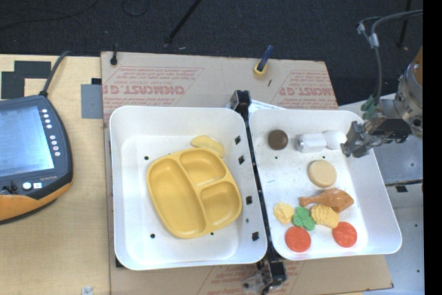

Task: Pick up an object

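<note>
The pincer (353, 141) sits at the right of the frame, just over the upper right rim of the right bin (387, 231). It is dark and small here, so I cannot tell its state, and nothing shows between its tips. It is low and near the food, which suggests an approach to a pick not yet made.

The nearest candidates lie along the upper part of that bin: a white block (312, 142) just left of the pincer, a brown disc (277, 139) further left, and a tan round (322, 173) below. Lower in the bin, crowded together, are a drumstick (330, 200), a green piece (302, 218) and two red rounds (298, 239).

The left bin (131, 128) holds a yellow tray (195, 191), lying flat. A tablet (27, 148) rests on the surface at far left.

The white block looks easiest: it stands apart from its neighbours.
</note>
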